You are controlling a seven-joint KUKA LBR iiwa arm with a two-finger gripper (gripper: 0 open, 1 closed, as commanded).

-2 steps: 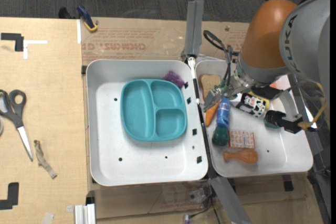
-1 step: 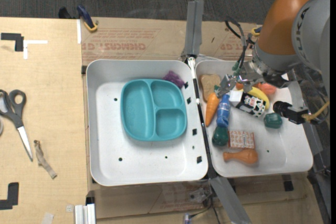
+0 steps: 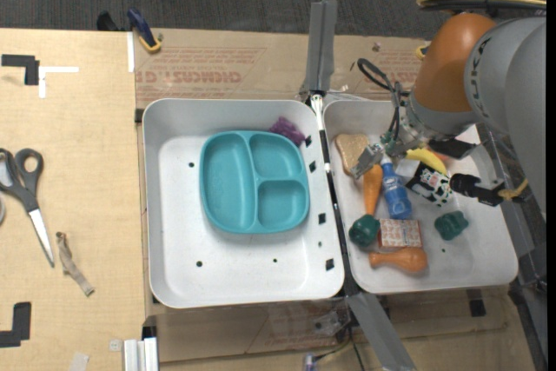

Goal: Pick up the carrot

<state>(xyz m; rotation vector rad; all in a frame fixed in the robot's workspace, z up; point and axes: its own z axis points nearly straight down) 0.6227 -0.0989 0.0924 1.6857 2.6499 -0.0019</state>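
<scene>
- Two shallow white bins are seen side by side on the wooden bench [image 3: 69,187]: the left bin [image 3: 165,274] and the right bin [image 3: 486,269].
- In the left bin a teal plastic divided plate [image 3: 228,182] is seen lying flat, with a small purple object [image 3: 288,129] at the far rim, just beyond the plate.
- The slim orange carrot [image 3: 373,190] is found in the right bin, near its left wall, lying roughly lengthwise, beside a blue plastic bottle [image 3: 396,194] on its right.
- The gripper [image 3: 379,152] of the grey arm with orange band [image 3: 469,69] is placed low over the top end of the carrot; whether the fingers are spread or pressed together cannot be told, and no object is seen between them.
- A tan slice of bread [image 3: 349,150] is noted just left of the gripper.
- Also recorded in the right bin: a dark green round piece [image 3: 365,230], a patterned pink card [image 3: 400,233], an orange elongated toy [image 3: 401,260], a yellow banana [image 3: 426,159], a black-and-white cow-patterned block [image 3: 432,183], a second dark green piece [image 3: 451,226].
- Grey-handled scissors [image 3: 28,191] are seen on the bench, well apart from the bins.
</scene>
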